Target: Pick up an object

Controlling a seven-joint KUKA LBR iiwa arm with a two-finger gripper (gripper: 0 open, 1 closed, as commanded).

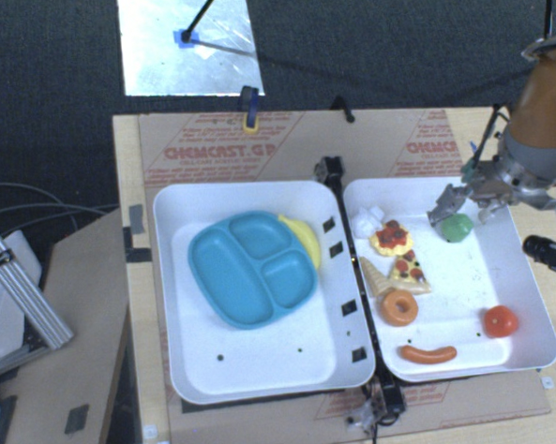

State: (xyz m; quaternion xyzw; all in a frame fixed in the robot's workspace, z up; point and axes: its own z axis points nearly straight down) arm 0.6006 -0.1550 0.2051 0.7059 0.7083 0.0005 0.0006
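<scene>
I have the gripper low in the right bin's far corner, fingers spread around the green object; it lies on the floor, so closing and lifting remain.

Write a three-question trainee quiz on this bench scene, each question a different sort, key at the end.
1. True or false: the blue divided tray lies in the left bin.
2. Which toy sits closest to the gripper? A. hot dog B. green object C. doughnut
3. Fill in: the red tomato lies in the ____ bin.

Key: 1 true; 2 B; 3 right.
</scene>
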